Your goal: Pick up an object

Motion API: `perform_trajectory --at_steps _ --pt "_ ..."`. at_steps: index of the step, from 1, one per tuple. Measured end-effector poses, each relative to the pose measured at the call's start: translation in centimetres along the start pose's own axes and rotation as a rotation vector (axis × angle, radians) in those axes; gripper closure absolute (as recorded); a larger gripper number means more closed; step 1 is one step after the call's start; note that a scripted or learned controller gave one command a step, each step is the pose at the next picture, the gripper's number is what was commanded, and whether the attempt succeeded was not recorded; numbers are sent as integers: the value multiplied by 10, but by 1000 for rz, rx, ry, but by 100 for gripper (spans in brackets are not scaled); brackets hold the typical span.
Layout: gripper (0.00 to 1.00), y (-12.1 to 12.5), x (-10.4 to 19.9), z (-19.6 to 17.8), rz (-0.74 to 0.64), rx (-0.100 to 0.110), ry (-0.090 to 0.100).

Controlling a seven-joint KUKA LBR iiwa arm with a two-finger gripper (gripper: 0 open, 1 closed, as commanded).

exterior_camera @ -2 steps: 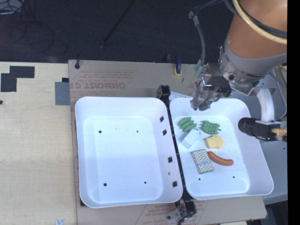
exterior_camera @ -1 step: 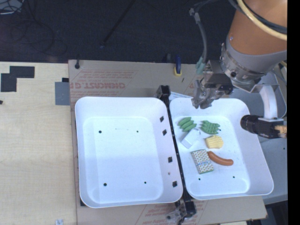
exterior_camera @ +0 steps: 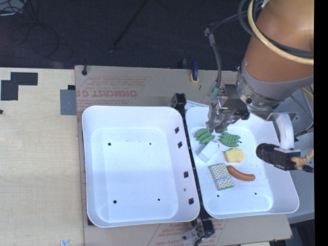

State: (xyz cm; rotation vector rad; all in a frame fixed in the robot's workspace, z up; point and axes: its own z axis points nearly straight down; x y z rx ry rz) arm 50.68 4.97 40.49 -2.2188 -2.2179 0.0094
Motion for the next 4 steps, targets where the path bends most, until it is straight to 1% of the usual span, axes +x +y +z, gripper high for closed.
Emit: perform_trajectory --at_steps 1,4 --pt "100 1 1 -12 -6 -1 -1" --pt "100 2 4 -39 -32 8 -3"
